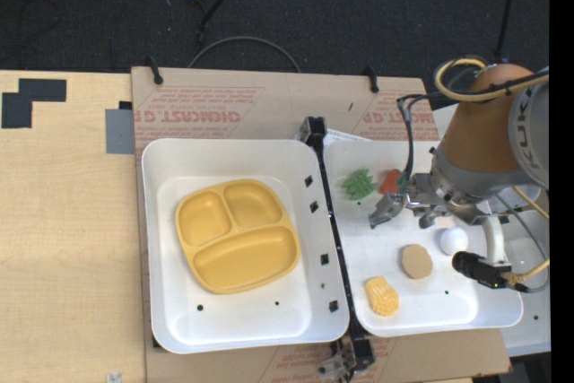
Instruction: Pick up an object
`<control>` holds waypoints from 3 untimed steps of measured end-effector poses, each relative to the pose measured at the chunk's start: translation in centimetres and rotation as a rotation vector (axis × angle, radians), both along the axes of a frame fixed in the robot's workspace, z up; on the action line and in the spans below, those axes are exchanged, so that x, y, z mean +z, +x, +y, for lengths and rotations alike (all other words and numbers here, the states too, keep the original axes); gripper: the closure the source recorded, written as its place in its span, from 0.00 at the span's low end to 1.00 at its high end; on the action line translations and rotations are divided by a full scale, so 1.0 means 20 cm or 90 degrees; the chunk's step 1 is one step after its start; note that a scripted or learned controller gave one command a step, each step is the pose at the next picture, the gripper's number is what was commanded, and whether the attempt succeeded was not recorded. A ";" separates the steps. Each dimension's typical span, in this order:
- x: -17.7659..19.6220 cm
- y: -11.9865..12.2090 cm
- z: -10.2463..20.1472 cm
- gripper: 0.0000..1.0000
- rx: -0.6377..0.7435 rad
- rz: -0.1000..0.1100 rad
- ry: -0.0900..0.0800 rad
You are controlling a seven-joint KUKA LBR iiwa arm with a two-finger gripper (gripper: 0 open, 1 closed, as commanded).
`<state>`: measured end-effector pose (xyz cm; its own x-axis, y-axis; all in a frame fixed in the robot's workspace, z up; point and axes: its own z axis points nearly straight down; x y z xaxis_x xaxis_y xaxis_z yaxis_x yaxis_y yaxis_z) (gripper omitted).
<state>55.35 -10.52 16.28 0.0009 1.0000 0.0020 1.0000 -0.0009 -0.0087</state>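
Two shallow white bins sit side by side on a cardboard sheet laid over the bench. The left bin (161, 193) holds a yellow divided tray (237, 234), lying flat near the bin's centre with its two small compartments toward the far side and its long compartment toward the near side.

The right bin (448, 315) holds five loose items. A green leafy piece (360, 185) lies toward the far left of the bin. An orange-red piece (390, 181) lies just beside it to the right, partly hidden by the arm's hardware. A white ball (452, 239) rests near the middle right, close under the wrist. A tan round disc (416, 262) lies just beside the ball, to its near left. A yellow corn cob (382, 295) lies near the bin's near left corner, apart from the disc.

The arm (489, 134) reaches over the right bin. The gripper (388, 211) hangs low over the bin floor, between the green leafy piece and the disc. Nothing is visible between its fingers; how far they are parted cannot be judged from this angle.
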 end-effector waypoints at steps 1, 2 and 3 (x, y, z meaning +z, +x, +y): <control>-0.29 0.04 0.02 0.00 0.000 0.000 0.000; -0.23 0.04 0.01 1.00 -0.003 -0.001 0.000; -0.01 0.06 0.01 1.00 0.001 -0.005 -0.001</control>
<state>56.63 -10.33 16.04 -0.0009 1.0000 0.0002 1.0000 0.0009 -0.0002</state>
